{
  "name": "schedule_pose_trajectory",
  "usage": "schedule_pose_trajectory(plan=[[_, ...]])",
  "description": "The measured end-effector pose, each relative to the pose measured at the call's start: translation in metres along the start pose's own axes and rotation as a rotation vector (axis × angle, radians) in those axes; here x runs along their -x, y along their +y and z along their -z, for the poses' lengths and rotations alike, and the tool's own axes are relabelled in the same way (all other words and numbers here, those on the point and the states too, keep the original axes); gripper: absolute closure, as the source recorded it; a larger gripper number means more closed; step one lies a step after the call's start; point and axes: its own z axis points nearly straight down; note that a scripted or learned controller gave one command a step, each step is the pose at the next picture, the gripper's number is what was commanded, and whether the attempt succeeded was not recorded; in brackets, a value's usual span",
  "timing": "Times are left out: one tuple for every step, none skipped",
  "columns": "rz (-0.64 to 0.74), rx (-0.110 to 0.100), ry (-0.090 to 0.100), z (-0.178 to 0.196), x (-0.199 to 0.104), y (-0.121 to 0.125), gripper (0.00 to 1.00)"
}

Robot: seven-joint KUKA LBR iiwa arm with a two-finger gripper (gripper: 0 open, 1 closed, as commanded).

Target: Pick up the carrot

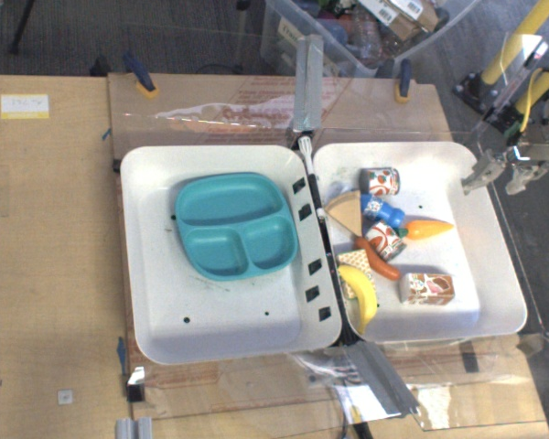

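Carrot: I see the carrot (427, 230) in the right bin (494, 245), a little right of the bin's middle. It lies flat, with the pointed end toward the right of the frame and the thick end toward the left.

Carrot's neighbours: its thick end touches a blue toy (384, 214) and sits just beside a small red and white can (382, 239). Another can (381, 182) lies above them. A tan wedge (345, 212) is to the left, a red sausage (382, 263) below, a banana (360, 293) at lower left, and a small brown and white carton (426, 288) is under the carrot, apart from it.

Gripper: I see the gripper (511, 168) at the right edge of the frame, over the upper right corner of the right bin, near the rim. Nothing is between its fingers as far as I can see. How wide it is open I cannot tell, the parts are too small and mixed with cables.

Carrot against gripper: the carrot lies to the lower left of the gripper, well apart from it. The tip of the carrot is the part nearest to the gripper.

Left bin: the left bin (156, 309) holds a teal divided plate (233, 224), in its upper middle part.

Divider: a dark strip (313, 245) runs between the two bins.
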Motion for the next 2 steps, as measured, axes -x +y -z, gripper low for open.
schedule_pose_trajectory(plan=[[-0.017, 0.001, -0.001, -0.078, -0.029, 0.064, 0.00], [0.048, 0.001, 0.000, -0.147, -0.024, 0.001, 0.00]])
